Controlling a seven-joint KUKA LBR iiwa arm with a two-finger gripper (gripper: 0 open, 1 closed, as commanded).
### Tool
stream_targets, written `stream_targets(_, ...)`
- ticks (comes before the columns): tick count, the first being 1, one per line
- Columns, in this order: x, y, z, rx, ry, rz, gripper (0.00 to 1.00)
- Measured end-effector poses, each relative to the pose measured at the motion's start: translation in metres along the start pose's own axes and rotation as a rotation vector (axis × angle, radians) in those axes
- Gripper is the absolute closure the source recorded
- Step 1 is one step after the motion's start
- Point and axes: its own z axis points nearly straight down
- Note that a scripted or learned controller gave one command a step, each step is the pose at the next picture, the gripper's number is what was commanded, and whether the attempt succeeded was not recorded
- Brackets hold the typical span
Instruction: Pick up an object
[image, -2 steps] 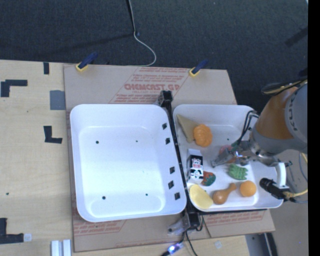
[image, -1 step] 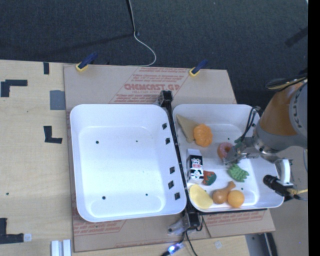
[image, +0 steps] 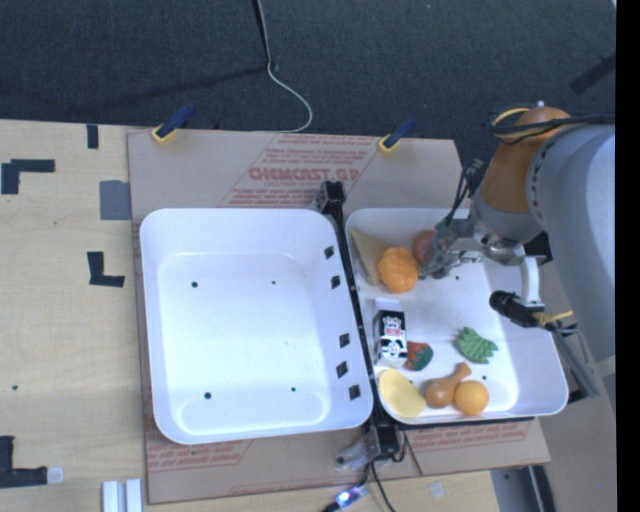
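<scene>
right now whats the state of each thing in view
left bin: upright, on the bench
right bin: upright, holding the toys
orange pumpkin: resting by the bin's far wall
green leaf: lying flat
yellow piece: lying in the near corner
gripper: low beside the pumpkin

Brightness: even and fairly bright, no dim corners on the table (image: 60, 330).
Light source: seems overhead and diffuse; I cannot place a lamp.
Glare: the left bin (image: 240, 320) glows near white, its floor washed out well away from the fingers.
Shadows: soft and short; a faint one lies under the orange fruit (image: 397, 270) just beside the fingers, and thin dark lines run along the bin rims.
Sharpness: soft overall, small things grainy; the arm (image: 580, 230) looks slightly smeared.
Background: the dark cloth (image: 400, 60) beyond the bins shows little detail.
</scene>
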Motion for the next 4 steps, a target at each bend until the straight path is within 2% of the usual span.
stream_targets(1, 0.035, -0.076, -0.001, 0.009, 0.001, 0.007, 1.0)
stream_targets(2, 0.057, -0.019, 0.0, 0.003, 0.0, 0.003, 1.0)
stream_targets(3, 0.083, -0.029, 0.0, 0.007, 0.0, 0.004, 1.0)
stream_targets(4, 0.074, -0.113, -0.001, 0.009, 0.0, 0.01, 1.0)
